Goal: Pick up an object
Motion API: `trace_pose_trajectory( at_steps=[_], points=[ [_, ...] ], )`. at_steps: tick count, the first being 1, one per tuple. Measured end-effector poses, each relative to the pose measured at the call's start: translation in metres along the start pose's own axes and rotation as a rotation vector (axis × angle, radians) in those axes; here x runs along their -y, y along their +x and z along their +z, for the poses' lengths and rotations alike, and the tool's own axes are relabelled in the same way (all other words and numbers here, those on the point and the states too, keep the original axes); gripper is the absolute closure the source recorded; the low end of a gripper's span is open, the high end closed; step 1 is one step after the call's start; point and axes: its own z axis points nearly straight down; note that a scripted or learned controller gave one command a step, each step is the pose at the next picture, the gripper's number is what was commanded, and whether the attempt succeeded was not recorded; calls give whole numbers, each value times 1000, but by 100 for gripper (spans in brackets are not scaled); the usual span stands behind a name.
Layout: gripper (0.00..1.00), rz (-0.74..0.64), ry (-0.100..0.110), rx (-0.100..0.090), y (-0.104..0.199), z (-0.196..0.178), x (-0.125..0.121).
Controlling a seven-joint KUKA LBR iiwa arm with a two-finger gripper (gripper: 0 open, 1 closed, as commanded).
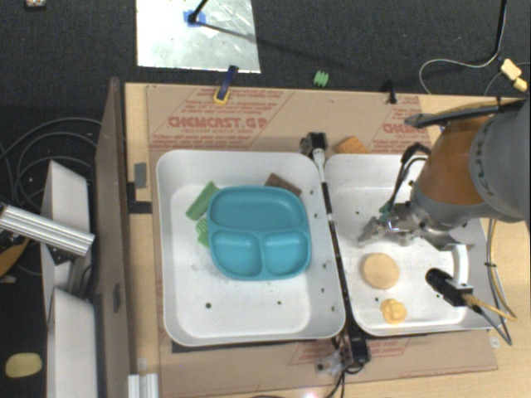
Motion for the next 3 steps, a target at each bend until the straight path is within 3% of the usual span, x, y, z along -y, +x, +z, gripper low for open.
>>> trace_pose_trajectory(
  at_steps=[1,2,3],
  points=[
    [0,1,-2,0,7,-2,76],
    [0,-4,-15,7,-47,-11,4],
    [0,-7,-8,0,-1,-77,61]
  ],
)
